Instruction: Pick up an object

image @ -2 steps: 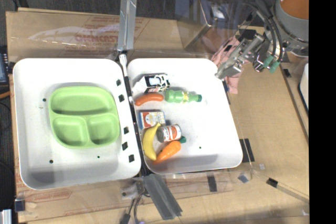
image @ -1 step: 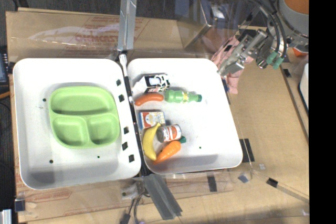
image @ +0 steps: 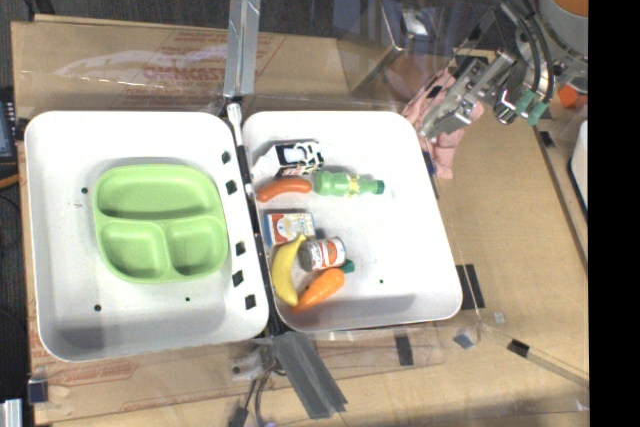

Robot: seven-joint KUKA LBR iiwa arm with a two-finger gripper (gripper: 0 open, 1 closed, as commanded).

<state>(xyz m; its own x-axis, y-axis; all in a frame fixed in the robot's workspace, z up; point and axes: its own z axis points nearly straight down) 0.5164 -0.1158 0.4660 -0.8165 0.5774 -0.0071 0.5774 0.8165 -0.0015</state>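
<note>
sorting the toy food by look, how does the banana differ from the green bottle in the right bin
The banana is yellow and curved; the green bottle is green and straight. The banana runs roughly up and down the view near the bin's front, touching the can; the bottle lies sideways further back, beside the hot dog. Both lie flat in the right bin.

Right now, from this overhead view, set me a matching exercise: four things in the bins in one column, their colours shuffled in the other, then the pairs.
Things:
1. divided tray in the left bin
2. banana in the right bin
3. carrot by the right bin's near wall
4. bottle lying on its side

Colours:
A. orange
B. dark green with a lighter cap end
C. pale lime green
D. yellow

Pairs: 1-C, 2-D, 3-A, 4-B.
</note>
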